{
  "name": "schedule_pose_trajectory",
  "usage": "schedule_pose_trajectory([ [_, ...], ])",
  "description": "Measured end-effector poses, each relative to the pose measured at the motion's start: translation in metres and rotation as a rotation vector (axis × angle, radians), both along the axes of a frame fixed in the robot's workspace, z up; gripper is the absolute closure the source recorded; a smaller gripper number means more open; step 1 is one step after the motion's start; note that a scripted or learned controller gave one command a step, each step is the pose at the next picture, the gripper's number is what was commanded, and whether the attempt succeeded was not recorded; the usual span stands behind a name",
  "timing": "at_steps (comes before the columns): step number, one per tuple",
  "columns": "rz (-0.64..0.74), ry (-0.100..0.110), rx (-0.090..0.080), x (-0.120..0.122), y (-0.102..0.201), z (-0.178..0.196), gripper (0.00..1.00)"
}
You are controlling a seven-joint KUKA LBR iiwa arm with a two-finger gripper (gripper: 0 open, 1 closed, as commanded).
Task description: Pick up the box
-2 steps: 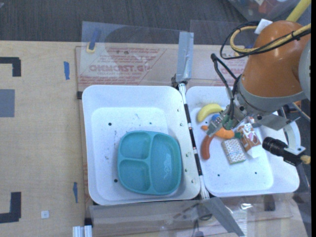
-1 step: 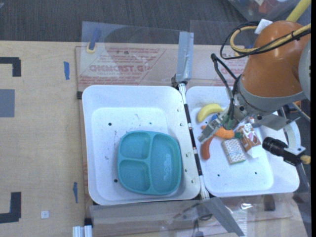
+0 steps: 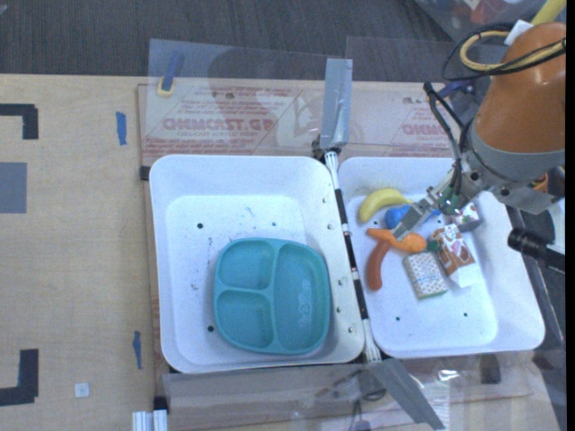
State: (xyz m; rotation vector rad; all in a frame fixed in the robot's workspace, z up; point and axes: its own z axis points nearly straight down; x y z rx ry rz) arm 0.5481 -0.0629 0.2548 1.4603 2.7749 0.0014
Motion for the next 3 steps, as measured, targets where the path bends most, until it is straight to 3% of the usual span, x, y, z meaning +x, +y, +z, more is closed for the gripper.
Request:
schedule_pose_trajectory([
  [1,-0.088,0.005,0.002,-0.038,-0.045,-0.075,0.0],
  [2,-0.171,-0.004,0.001,-0.012,-0.073,-0.166,0.0],
  [3,-0.175,-0.007,0.001,-0.012,-0.074,-0.156,1.0],
])
